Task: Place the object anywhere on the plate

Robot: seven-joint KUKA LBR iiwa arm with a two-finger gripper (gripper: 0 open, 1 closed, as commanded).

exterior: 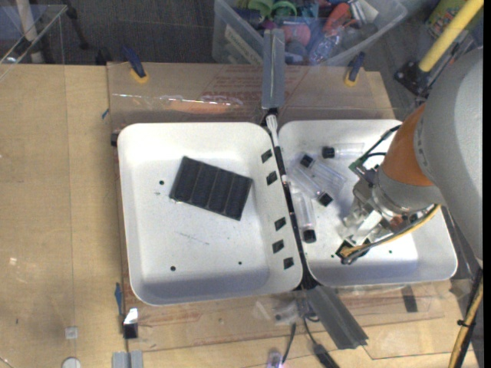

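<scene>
A dark ribbed rectangular plate (211,188) lies flat in the left bin (142,267), tilted a little off the bin's sides. The right bin (399,271) holds several clear plastic pieces with small black caps, among them one (301,210) beside the divider and another (323,176) further back. My gripper (359,225) hangs low over the middle of the right bin, just right of these pieces, under the orange-banded wrist (403,163). Nothing can be made out in its grasp from this angle.
Loose black caps (328,152) lie at the back of the right bin. A ridge with black clips (278,222) divides the two bins. A clear tub of colourful toys (307,10) stands behind the bench. The arm covers the right bin's right side.
</scene>
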